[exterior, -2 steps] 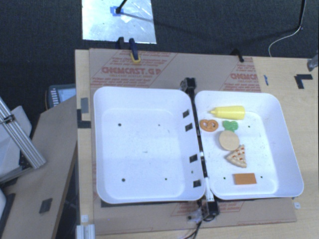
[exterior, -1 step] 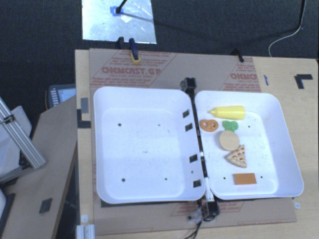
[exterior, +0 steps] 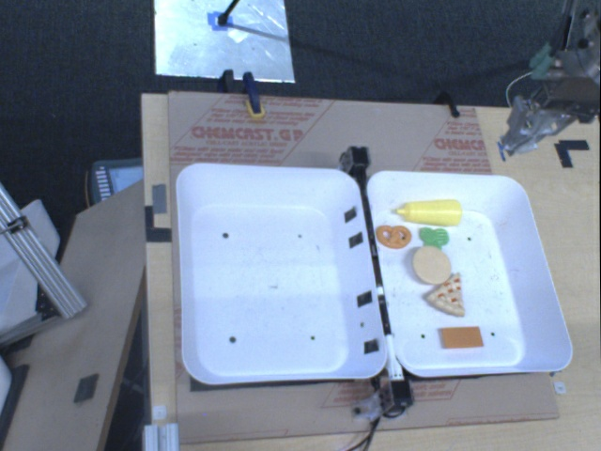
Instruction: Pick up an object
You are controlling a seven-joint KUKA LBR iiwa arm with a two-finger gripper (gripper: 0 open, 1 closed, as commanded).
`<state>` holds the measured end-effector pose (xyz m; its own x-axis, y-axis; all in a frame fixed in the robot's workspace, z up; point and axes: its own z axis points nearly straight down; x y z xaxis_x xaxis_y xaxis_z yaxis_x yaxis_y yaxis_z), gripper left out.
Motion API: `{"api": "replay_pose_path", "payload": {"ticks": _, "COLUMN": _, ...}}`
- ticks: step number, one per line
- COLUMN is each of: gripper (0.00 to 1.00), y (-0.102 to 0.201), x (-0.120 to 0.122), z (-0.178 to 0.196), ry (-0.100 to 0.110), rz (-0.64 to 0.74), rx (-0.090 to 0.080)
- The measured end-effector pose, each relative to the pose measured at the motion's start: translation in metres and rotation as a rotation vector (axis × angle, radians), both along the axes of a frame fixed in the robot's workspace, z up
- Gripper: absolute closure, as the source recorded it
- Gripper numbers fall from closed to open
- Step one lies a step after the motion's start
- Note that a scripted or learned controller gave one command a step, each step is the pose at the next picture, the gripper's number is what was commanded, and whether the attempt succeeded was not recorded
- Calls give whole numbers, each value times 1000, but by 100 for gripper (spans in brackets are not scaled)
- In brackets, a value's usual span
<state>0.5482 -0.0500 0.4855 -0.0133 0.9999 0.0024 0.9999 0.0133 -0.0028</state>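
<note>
The surface [exterior: 310, 120] bears two bins: the left bin [exterior: 272, 271], and the right bin [exterior: 535, 280] keeping six toys bunched for picking, one each: bottle [exterior: 430, 212], disc [exterior: 432, 266], pizza [exterior: 447, 296], tile [exterior: 460, 337], pretzel [exterior: 393, 237], leaf [exterior: 433, 237]. The tool [exterior: 522, 136] hangs beyond the right bin's far corner, well apart from them; I cannot tell its state.

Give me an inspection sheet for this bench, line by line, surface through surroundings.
Surface: wooden bench with brown board under two white bins.
Job's things: right bin holds yellow bottle, pretzel, green piece, tan disc, pizza slice, orange rectangle.
Clutter: nothing seen in left bin.
Grippers: gripper above the board's upper right corner, outside the bins.
Cables: wires at front seam.
Surroundings: dark carpet, shiny metal sheet.
</note>
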Motion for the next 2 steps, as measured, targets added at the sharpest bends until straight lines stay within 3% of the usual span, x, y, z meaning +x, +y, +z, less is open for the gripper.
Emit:
{"api": "replay_pose_path", "payload": {"ticks": 1, "gripper": 100, "y": -36, "x": -62, "z": 22, "ry": -7, "rz": -15, "rx": -3}}
{"api": "replay_pose_path", "payload": {"ticks": 2, "gripper": 100, "y": 17, "x": -40, "z": 51, "ry": -9, "rz": -4, "rx": -2}}
